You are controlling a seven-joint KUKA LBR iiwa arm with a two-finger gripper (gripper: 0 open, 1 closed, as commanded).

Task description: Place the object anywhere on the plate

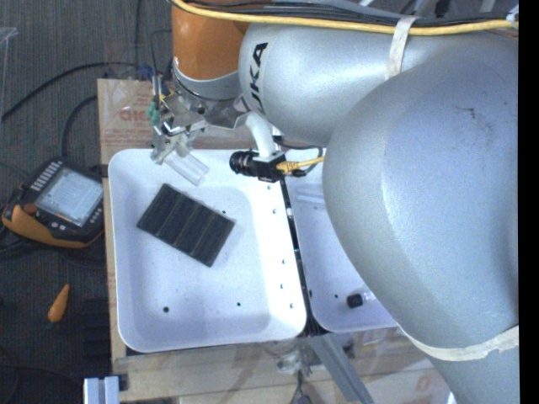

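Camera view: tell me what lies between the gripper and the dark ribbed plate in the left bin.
Nothing: in the camera view only bare white floor of the left bin separates the gripper from the dark ribbed plate.

Two shallow white bins sit side by side on the wooden worktop [118, 112]: the left bin [253, 310] and the right bin [324, 268], which holds a small black piece [354, 300] near its front edge. On the dark floor [50, 23] beyond the worktop's left edge lie a handheld control pad [57, 202], black cables [50, 87] and an orange tool [57, 303].
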